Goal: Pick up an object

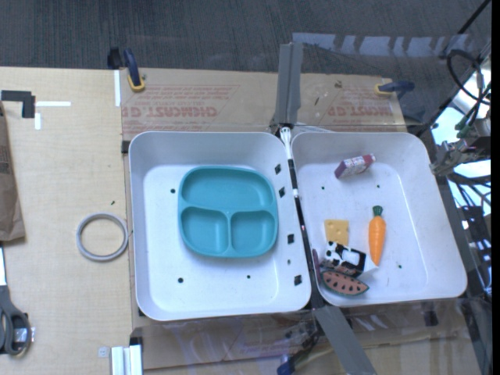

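**Bench and bin layout, pick station**

Two shallow white bins sit side by side on the bench (62, 162), with their inner walls meeting along a centre line.

Left bin (148, 287):
- It holds one teal divided plate (228, 211) with three compartments, one long one on the far side and two smaller ones on the near side.
- The plate lies flat around the middle of the bin floor.

Right bin (426, 264):
- A small pink and maroon packet (355, 165) lies in the far part of the bin, well apart from the other items.
- A yellow cheese square (337, 230) lies flat, left of centre.
- An orange toy carrot (376, 235) lies just right of the cheese, with its green top pointing to the far side.
- A black and white toy (345, 258) lies just near of the cheese, close to the tip of the carrot. Its exact form cannot be made out.
- A watermelon slice (344, 282) rests against the near left corner and touches the black and white toy.

Bench surroundings:
- A grey tape ring (102, 236) lies flat, left of the left bin.
- A brown paper bag (9, 178) sits at the far left edge.
- Scissors (12, 330) lie at the near left corner.
- A cardboard sheet (203, 104) lies behind the bins, with a clamp (133, 73) at its far left.
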Robot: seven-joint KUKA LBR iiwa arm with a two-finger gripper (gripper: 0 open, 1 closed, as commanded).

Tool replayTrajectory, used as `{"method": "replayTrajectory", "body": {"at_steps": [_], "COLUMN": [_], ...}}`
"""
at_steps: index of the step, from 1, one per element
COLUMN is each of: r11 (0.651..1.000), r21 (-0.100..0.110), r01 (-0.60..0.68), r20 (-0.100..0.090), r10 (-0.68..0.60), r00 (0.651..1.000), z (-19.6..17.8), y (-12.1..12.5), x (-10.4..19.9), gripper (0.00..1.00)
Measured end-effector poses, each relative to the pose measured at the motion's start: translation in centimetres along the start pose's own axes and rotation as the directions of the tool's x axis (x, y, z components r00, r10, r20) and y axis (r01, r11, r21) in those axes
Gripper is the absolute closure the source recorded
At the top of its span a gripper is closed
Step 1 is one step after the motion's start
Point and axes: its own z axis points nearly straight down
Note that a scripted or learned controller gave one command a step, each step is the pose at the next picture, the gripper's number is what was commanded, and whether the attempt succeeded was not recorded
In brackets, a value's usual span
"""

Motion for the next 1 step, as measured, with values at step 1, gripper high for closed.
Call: {"method": "replayTrajectory", "body": {"at_steps": [1], "r11": [1.000], "r21": [0.000], "r01": [0.000], "r20": [0.000], "r10": [0.000], "r00": [1.000], "z": [0.00], "y": [0.00], "x": [0.00], "gripper": [0.00]}}
